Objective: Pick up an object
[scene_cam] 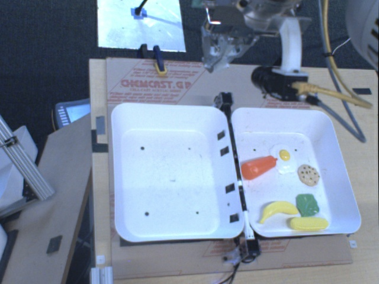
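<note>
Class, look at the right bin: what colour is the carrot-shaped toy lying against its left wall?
Orange-red carrot, plainly seen in the camera view.

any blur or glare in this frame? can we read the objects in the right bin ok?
Camera view: the gripper and wrist at the top are motion-blurred, so finger state is unreadable. The reflective plate beyond the bench glares bright. The right bin is evenly lit with soft shadows; carrot, fried egg, cookie and banana read clearly.
</note>
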